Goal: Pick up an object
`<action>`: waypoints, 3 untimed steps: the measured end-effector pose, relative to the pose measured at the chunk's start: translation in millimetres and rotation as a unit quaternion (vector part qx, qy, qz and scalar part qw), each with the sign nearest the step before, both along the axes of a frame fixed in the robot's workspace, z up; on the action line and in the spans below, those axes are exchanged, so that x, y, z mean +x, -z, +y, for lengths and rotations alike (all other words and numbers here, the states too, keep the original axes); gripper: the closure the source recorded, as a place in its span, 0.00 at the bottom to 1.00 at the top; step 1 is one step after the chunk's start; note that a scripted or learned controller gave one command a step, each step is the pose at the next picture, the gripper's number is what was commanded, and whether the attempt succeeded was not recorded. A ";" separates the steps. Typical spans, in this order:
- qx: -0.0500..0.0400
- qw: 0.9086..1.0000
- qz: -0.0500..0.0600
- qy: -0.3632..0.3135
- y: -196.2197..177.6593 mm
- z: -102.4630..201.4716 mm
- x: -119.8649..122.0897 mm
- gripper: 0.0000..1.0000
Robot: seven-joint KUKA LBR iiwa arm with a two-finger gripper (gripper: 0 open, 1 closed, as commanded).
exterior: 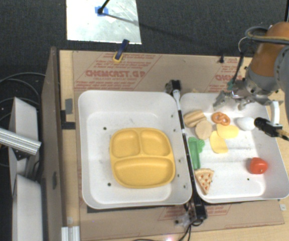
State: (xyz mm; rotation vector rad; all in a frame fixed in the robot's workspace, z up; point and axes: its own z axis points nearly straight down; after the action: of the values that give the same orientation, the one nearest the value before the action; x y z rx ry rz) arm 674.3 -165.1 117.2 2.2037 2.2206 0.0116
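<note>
Saw the gripper (233,98) over the back rim of the right bin (280,185), a tangle of grey metal against the cardboard. Could not tell whether it stood released or clenched; the slant and the clutter blurred that part. Made out nothing gripped in it. Traced the arm (285,59) in from the right, bent down toward the bin's far corner, with its orange band at the top and its outer side cut off by the edge. Noted a black part (266,126) jutting out below the wrist, perhaps a cable or fitting, just beside the egg (245,123).

Found, on the left, the left bin (92,104) with a yellow tray (142,157) lying flat in its middle. Counted the task's things in the right bin: a green piece (195,152) and a pizza slice (204,178) along the left wall, a roll (194,117) near the back, then a pretzel (220,118), yellow pieces (220,139) touching one another, the white egg, and a tomato (257,165) alone toward the front right. Judged the pretzel and egg nearest the gripper, all resting on the bin floor.
</note>
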 end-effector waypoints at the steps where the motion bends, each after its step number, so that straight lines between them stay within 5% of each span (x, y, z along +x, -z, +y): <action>1: 0.002 1.000 0.008 0.003 33.8 37.8 -58.8 0.00; 2: 0.001 1.000 0.022 -0.002 34.2 69.0 -9.3 0.00; 3: 0.004 1.000 0.021 0.000 25.1 68.4 -10.6 1.00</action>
State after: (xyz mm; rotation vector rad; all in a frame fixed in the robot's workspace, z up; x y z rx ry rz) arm 663.6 -96.7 92.1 2.2286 2.2443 -0.0264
